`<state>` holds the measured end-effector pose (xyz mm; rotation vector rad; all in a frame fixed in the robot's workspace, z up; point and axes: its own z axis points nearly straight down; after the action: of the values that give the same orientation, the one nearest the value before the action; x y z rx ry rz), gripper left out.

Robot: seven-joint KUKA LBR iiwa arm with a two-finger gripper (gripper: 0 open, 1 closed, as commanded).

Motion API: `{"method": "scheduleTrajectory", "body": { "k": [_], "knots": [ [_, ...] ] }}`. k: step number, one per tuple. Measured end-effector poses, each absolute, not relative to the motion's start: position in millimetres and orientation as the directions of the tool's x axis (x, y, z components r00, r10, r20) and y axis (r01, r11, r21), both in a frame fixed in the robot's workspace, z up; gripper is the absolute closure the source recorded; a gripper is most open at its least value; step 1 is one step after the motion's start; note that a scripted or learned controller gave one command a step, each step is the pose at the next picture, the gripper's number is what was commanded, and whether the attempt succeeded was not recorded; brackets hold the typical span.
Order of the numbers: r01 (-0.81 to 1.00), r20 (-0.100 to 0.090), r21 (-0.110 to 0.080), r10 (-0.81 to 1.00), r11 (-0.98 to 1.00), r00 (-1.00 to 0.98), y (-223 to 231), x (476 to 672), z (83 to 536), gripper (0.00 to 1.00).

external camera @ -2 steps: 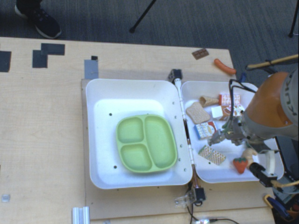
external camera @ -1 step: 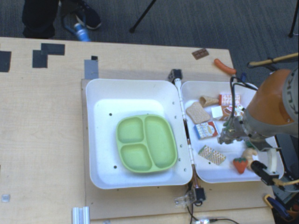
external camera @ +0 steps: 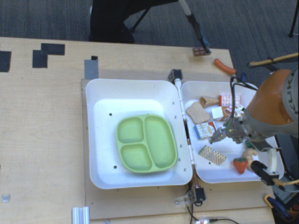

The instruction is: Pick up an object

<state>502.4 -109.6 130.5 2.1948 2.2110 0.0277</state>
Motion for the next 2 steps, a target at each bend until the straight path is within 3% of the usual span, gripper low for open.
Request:
{"method": "scheduleTrajectory", "body": {
  "k": [1,2],
  "knots": [
    [1.000,-0.002,0.009,1.000,0.002,-0.002,-83.3,489.1,86.8,0.00],
    [1.000,-0.002,0.014,1.000,0.005,-0.005,-82.9,491.2,98.2,1.00]
  ]
}}
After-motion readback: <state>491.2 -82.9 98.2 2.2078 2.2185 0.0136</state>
